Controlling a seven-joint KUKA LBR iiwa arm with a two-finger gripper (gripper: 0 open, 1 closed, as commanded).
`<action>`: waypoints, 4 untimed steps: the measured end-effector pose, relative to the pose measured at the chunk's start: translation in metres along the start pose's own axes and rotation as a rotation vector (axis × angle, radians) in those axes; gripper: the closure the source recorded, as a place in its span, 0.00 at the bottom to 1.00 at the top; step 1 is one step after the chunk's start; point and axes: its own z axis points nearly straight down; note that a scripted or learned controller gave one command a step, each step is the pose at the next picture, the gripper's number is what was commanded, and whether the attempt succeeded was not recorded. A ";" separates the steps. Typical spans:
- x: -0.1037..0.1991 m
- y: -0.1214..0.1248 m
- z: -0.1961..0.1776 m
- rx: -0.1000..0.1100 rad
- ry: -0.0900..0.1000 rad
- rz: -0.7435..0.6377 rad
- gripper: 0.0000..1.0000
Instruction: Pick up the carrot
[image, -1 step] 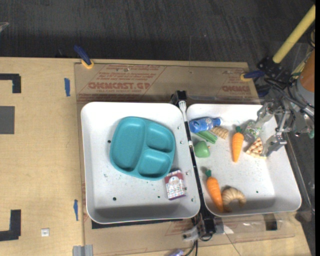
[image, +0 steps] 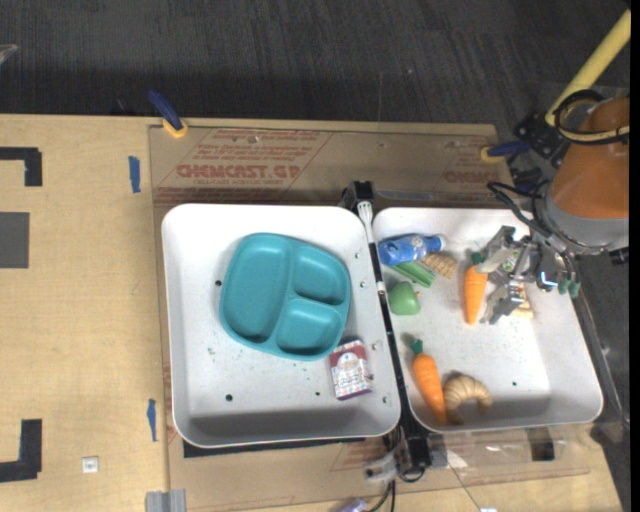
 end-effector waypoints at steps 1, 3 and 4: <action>-0.021 0.000 0.035 -0.001 -0.021 0.293 0.00; -0.030 0.012 0.038 -0.008 -0.056 0.507 0.00; -0.019 0.005 0.054 -0.003 -0.018 0.759 0.00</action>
